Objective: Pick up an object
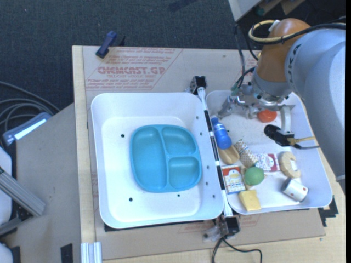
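Gripper [256,106], open-or-closed state not discernible, low over far end of cluttered bin [313,170]; nearest candidate, small orange-red object [268,115], just beside it; recommended: centre above, descend straight, keep off bin wall.

A blue bottle [221,135] lies along the left wall of the right bin [277,201]. Nearer the front, a green ball [253,176] sits just beside a red-and-white carton [233,179], a yellow block [250,200] close by.
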`<state>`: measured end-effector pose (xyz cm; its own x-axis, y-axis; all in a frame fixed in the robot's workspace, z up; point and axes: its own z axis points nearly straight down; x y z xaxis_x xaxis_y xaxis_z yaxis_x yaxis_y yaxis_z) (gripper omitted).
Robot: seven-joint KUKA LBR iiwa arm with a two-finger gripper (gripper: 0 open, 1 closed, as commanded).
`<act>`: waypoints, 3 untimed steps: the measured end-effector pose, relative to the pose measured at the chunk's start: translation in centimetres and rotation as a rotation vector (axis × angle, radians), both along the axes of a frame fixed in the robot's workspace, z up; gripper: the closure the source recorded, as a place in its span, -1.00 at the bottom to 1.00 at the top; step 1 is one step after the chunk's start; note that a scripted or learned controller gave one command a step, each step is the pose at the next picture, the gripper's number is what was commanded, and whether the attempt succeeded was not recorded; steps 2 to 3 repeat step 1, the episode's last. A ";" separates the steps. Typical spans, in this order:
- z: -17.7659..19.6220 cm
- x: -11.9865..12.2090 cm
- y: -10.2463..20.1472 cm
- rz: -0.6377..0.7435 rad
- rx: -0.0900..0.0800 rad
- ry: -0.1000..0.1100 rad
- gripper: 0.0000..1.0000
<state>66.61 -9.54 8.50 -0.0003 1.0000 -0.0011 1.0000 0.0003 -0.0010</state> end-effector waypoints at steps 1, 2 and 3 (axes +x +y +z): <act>0.0 0.0 0.4 0.000 0.000 0.000 -1.00; 0.0 0.0 0.4 0.000 0.000 0.000 -1.00; 0.0 0.0 0.4 0.000 0.000 0.000 -1.00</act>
